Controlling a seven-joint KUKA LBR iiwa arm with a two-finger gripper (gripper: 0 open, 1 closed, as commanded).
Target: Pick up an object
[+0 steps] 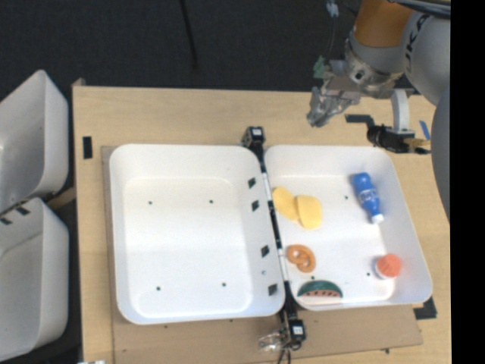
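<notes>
My gripper (pixel 320 116) hangs above the wooden bench just beyond the far rim of the right bin (pixel 405 203), with nothing seen between its fingers. In that bin lie a blue bottle (pixel 367 196) at the right, two yellow pieces (pixel 298 208) near the divider, an orange pretzel (pixel 301 258), a watermelon slice (pixel 319 290) at the front rim, and a small orange-red round thing (pixel 388 265) at the front right.
The left bin (pixel 129 203) sits beside the right one, sharing a divider with black clips (pixel 267 226). White casings (pixel 30 203) stand off the bench at the left. The wooden bench (pixel 189 116) runs behind both bins.
</notes>
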